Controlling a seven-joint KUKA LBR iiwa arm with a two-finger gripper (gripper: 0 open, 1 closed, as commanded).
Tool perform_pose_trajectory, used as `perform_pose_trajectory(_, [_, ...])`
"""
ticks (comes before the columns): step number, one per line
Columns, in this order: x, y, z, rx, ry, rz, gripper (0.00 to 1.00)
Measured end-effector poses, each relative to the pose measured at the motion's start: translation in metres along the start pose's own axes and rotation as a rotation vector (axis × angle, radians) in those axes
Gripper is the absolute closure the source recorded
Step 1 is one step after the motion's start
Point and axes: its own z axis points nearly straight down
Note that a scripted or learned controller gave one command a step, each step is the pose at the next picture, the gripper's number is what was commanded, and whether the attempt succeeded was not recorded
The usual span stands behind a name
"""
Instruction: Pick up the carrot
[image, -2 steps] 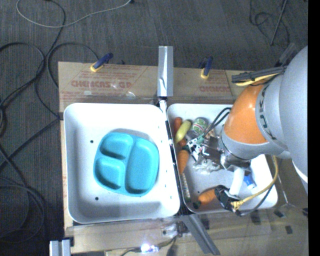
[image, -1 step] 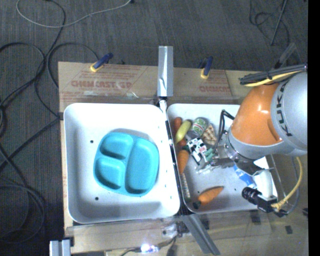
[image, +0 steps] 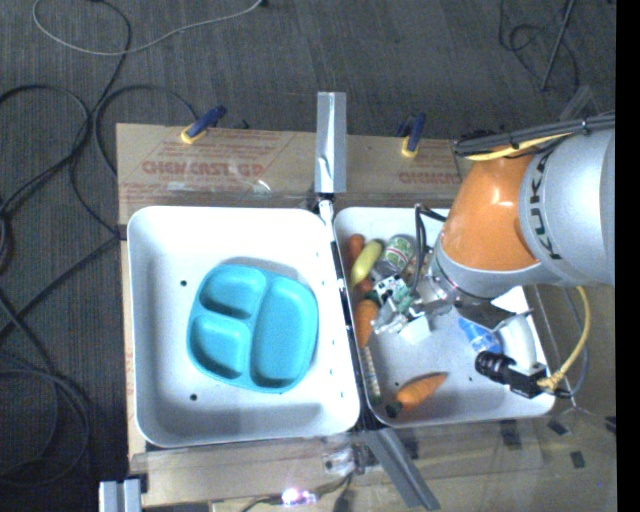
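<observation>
Lowest in the frame, the carrot (image: 421, 389) lies in the lower part of the right bin (image: 470, 405), on the white floor near the bottom wall. It lies at a slant, its thick end toward the right and its narrow end pointing down-left. It is apart from everything else and nothing touches it.

Left of it, the left bin (image: 160, 380) holds a blue compartment tray (image: 256, 325), set a little askew in the middle.

Further up, the gripper (image: 398, 305) hangs over the left half of the right bin, well above the carrot in the frame and not in contact with it. Whether it is wide or closed cannot be told from this angle, and nothing is seen held in it. The grey arm (image: 565, 200) with its orange band (image: 485, 225) comes in from the right and covers much of that bin's upper right. A blue item (image: 478, 334) shows beneath the wrist, mostly hidden.

Just left of the gripper, an orange piece (image: 366, 320) rests along the bin's left wall. Above that lie a yellow item (image: 366, 262), a small orange bit (image: 355, 245) and a green can (image: 400, 254), crowded in the upper left corner of the right bin.

Beyond the bins, a cardboard sheet (image: 220, 165) with red lettering covers the bench. Two blue-and-yellow clamps (image: 203, 123) grip its far edge, with an upright metal bar (image: 331, 140) between them. Cables (image: 70, 110) trail over the dark floor at the top of the frame.
</observation>
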Motion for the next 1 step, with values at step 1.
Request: perform_pose_trajectory(1, [0.0005, 0.0003, -0.0083, 0.002, 0.001, -0.001, 1.00])
